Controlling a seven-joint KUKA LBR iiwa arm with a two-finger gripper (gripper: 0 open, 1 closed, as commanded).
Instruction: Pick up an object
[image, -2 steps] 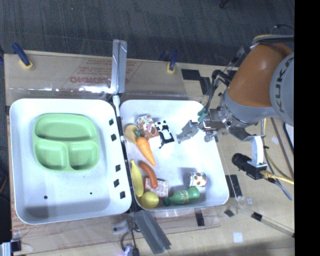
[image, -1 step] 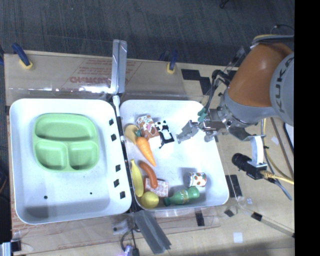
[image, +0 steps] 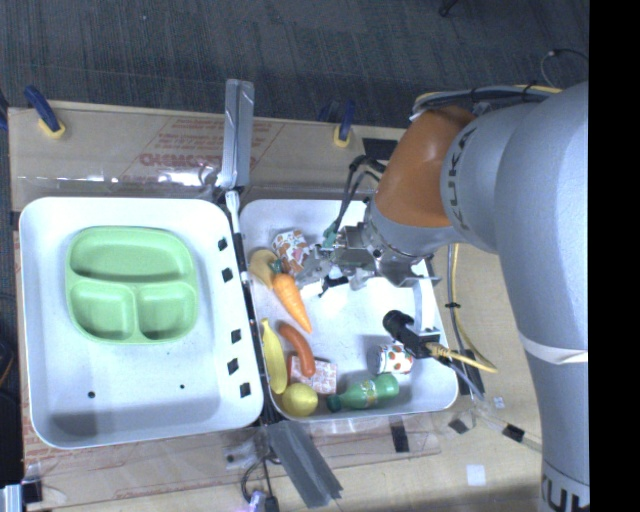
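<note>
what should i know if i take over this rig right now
Gripper: over the right bin, beside the carrot and patterned packet; nothing visibly held.
Things: banana, red sausage, lemon and green bottle lie nearer the right bin's bottom edge; a green divided tray sits in the left bin.
Done: nothing lifted yet.
Left: grasp one object and lift it.

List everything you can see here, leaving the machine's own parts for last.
left bin: one, white, bench's left
right bin: one, white, beside it
divided tray: one, green, left bin
carrot: one, orange, right bin
bananas: two, yellow, right bin
sausage: one, reddish, right bin
lemon: one, yellow, right bin
bottle: one, green, right bin
patterned cup: one, right bin
clamps: two, blue, bench's far edge
arm: one, grey and orange, over right bin
</note>
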